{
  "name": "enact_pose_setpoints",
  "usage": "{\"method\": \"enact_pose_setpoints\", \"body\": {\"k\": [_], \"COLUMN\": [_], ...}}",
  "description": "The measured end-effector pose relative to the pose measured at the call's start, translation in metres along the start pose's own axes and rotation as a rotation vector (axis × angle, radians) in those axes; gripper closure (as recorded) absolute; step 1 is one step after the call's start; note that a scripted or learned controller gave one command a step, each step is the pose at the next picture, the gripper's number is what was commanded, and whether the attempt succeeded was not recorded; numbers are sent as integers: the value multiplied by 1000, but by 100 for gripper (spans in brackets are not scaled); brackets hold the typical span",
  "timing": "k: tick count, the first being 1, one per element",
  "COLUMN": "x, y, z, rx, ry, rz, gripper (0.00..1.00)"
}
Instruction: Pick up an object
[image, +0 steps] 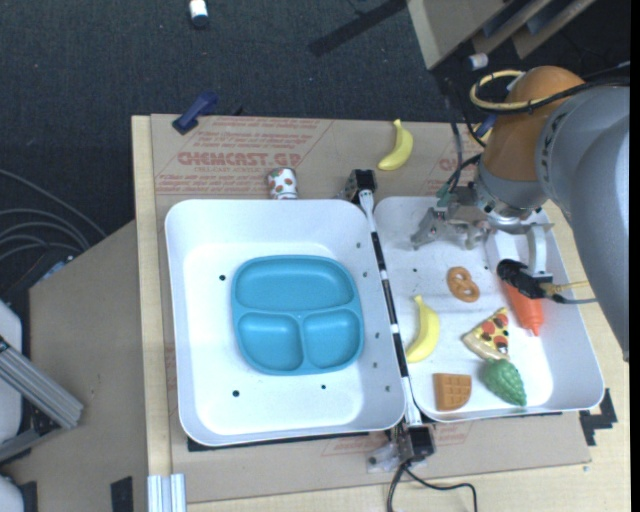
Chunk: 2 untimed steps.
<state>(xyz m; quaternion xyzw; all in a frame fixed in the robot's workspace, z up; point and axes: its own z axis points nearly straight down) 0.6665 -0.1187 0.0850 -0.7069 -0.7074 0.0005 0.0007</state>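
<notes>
Robot arm poised over a bin of toy food, nothing picked up yet.

The gripper hovers at the far end of the right bin, its fingers spread and holding nothing. The pretzel lies just below it, nearest; a banana, pizza slice and carrot sit further toward the viewer. A good grab likely means centring over the pretzel before descending, clear of the bin wall.
</notes>
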Motion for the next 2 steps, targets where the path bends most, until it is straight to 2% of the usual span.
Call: {"method": "enact_pose_setpoints", "body": {"k": [2], "x": [-10], "y": [0], "z": [0], "rx": [-2], "ry": [-1], "rz": [1], "gripper": [0]}}
